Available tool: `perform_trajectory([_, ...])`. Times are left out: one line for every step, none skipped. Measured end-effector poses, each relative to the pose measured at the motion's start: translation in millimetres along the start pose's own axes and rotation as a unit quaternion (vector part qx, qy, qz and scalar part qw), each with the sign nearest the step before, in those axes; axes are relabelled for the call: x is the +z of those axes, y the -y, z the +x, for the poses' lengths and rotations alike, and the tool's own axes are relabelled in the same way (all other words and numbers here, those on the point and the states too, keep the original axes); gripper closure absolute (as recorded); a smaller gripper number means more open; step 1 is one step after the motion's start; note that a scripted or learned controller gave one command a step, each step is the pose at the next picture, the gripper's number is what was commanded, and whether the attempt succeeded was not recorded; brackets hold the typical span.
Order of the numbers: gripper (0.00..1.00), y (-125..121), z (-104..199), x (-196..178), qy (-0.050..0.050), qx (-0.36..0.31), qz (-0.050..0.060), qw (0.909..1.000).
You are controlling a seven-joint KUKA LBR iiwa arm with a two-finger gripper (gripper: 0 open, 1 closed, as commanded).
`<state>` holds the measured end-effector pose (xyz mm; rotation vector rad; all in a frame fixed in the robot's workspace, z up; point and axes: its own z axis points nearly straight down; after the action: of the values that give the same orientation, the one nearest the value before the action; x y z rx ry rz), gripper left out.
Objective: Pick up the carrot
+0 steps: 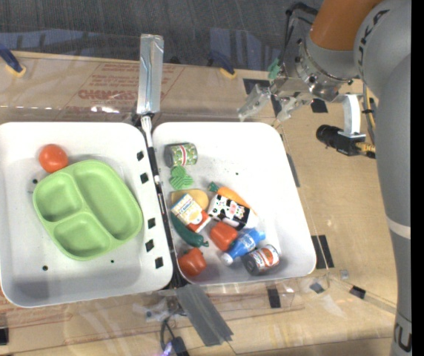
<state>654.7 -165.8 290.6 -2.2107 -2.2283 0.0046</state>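
Observation:
The carrot is orange with a small green top. It lies in the middle of the right bin, partly under a black-and-white carton. My gripper hangs above the bench just beyond the right bin's far rim, well up and right of the carrot. Its pale fingers stand apart, open, with nothing between them.
Around the carrot lie a green can, a green leafy piece, a yellow packet, a red cup, a blue bottle, a dark can and a red fruit. The left bin holds a green divided plate and a tomato.

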Motion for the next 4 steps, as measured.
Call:
perform_trajectory([0.00,80.3,41.4,142.3,-0.001,-0.038,0.002,0.9993])
perform_trajectory([0.00,88.2,36.4,198.9,0.000,-0.109,-0.002,0.9941])
perform_trajectory([0.00,78.6,-41.3,140.7,0.001,-0.167,-0.002,0.9859])
perform_trajectory([0.00,78.7,-31.8,183.1,-0.001,-0.120,0.000,0.9927])
